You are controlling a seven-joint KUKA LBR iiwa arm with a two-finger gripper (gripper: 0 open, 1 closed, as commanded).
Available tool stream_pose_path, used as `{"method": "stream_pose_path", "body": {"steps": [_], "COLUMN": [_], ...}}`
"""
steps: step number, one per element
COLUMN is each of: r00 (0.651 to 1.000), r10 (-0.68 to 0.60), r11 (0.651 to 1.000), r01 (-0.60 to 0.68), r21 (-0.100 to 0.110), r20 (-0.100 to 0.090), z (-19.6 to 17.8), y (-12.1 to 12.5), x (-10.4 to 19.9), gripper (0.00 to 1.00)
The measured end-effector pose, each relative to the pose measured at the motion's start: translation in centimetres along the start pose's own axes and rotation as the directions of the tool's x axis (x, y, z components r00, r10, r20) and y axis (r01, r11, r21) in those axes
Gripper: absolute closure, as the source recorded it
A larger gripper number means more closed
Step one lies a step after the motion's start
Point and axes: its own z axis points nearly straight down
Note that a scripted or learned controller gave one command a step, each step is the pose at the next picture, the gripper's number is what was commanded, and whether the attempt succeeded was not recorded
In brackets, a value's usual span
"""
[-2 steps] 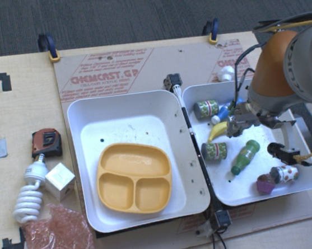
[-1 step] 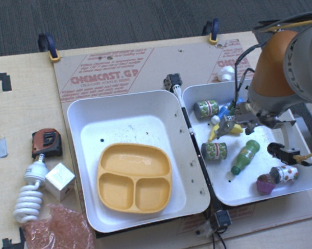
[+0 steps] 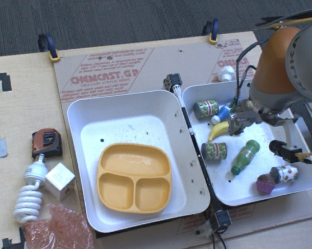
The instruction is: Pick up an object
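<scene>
On the worktop (image 3: 24,109), the left bin (image 3: 87,158) at frame centre holds a yellow divided tray (image 3: 133,177). The right bin (image 3: 255,193) holds two green cans (image 3: 206,108) (image 3: 214,151), a banana (image 3: 220,130), a green bottle (image 3: 244,157) and a purple-tipped toy (image 3: 275,178). The claw (image 3: 236,123) sits just beside the banana; whether it grips anything cannot be told.

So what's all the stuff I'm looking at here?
Bins: two, white, side by side on the bench.
Tray: one, yellow-orange, three compartments, left bin.
Cans: two, green, right bin.
Banana: one, yellow, right bin, by the gripper.
Bottle: one, green, right bin.
Bulb: one, white spiral, left of the bins.
Tape measure: one, black and orange, above the bulb.
Clamps: two, blue, top edge.
Arm: one, grey with orange band, over the right bin.
Gripper: one, dark.
</scene>
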Motion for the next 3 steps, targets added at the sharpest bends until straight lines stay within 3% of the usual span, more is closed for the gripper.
{"method": "stream_pose_path", "body": {"steps": [1,2,3], "r00": [1.000,1.000,1.000], "r10": [0.000,-0.003,-0.003], "r11": [1.000,1.000,1.000], "r01": [0.000,0.003,0.003], "r21": [0.000,0.003,0.002], "r20": [0.000,-0.002,-0.002], "z": [0.0,2.9,1.9], "y": [0.0,0.5,0.6], "x": [0.0,1.7,1.7], "gripper": [0.00,0.00,1.00]}}
